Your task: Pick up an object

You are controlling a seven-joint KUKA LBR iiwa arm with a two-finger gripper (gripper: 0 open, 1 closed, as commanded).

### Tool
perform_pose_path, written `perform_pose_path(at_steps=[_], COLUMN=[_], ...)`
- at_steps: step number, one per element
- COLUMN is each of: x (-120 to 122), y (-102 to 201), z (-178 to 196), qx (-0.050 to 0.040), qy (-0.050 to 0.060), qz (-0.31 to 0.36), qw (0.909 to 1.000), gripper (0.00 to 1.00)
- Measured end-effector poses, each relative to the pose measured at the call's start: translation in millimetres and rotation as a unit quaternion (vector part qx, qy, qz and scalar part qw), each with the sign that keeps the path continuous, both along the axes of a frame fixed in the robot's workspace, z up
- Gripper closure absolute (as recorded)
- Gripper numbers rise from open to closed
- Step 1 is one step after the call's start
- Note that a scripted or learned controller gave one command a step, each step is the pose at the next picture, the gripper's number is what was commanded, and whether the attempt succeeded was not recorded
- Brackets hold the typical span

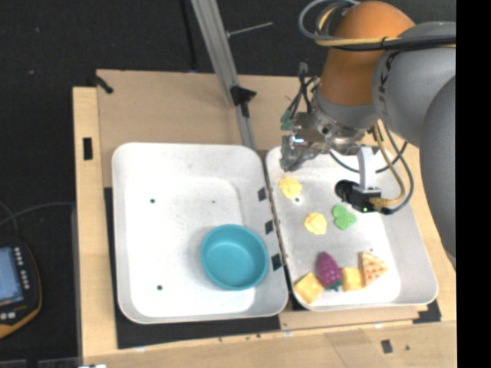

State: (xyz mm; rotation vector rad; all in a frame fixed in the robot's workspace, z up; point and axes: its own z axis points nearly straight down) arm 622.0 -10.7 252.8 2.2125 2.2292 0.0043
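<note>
Wooden table (169, 106) bore two bins; your hand (291, 158) hovered above a yellow toy (290, 186), grip state unclear.

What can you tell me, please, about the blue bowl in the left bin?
The blue bowl is a round, teal-blue dish that looks like smooth plastic, with a plain rim and nothing visible inside. It sits upright, mouth up, on the floor of the left bin, toward the near right corner, close to the wall shared with the right bin. Only the bin floor appears to touch it. The claw hangs over the other bin, well away from it.
</note>
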Motion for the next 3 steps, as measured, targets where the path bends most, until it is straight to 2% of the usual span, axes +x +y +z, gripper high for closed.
perform_pose_path(at_steps=[2,3], x=[24.5,24.0], y=[94.1,90.3], z=[-6.7,-6.7], qx=[-0.0001,-0.0016], qy=[0.0,0.001], qz=[0.0,-0.002], qw=[1.0,1.0], gripper=[1.0,0.0])
